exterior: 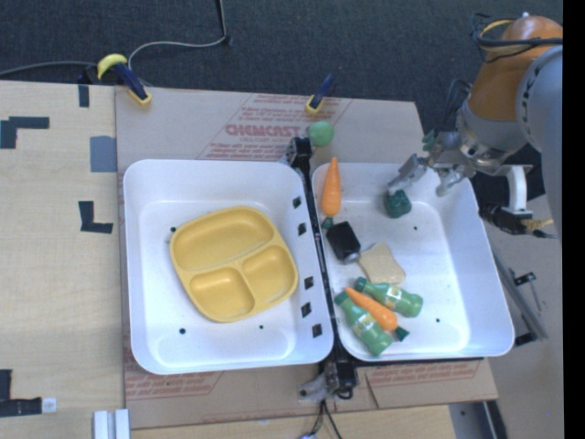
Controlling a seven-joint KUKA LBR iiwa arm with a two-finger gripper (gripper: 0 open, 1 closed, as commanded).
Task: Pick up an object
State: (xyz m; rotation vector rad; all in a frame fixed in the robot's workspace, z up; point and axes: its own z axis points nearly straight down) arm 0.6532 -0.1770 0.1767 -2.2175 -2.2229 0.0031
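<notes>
My gripper [426, 177] hangs over the far part of the right bin [457, 245], its two fingers spread open with nothing between them. A small dark green object [398, 205] lies on the bin floor just below the left finger [403, 174], beside it rather than between the fingers. Further left in the same bin are an orange carrot [330, 187], a black block [343, 240] and a tan slice [381, 265]. Near the front lie two green bottles [395, 299] [366, 327] with a small carrot [373, 309] across them.
The left bin [146, 245] holds a yellow divided plate [234, 262]. A green ball [321, 133] rests on the cardboard behind the bins' shared wall [309, 236]. Yellow clamps [123, 73] [320, 97] sit at the cardboard's far edge.
</notes>
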